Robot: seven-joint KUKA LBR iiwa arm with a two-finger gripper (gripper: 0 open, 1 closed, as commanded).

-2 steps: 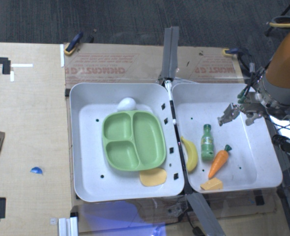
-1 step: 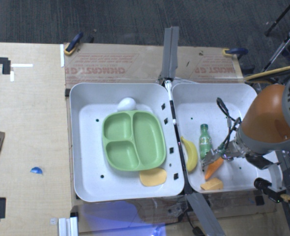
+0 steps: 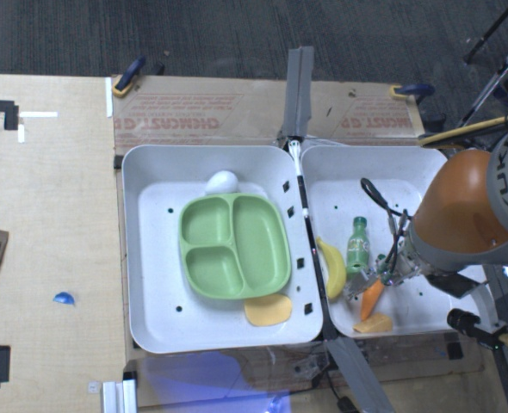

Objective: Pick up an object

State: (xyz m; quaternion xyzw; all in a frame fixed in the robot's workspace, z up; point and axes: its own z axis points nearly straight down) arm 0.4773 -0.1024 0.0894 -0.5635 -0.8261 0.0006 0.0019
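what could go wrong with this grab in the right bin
1. The gripper sits low among crowded items: the carrot, green bottle and banana lie close together, so it may nudge or pinch the wrong one.
2. The carrot lies tilted by the gripper, so it might slip out.
3. The upright bottle could topple if bumped.

I see two bins side by side on the bench [image 3: 39, 231]. The left bin [image 3: 142, 256] holds a divided tray [image 3: 235, 246]; the right bin [image 3: 426, 312] holds a banana [image 3: 331, 267], with a bottle [image 3: 357, 244] just right of it.
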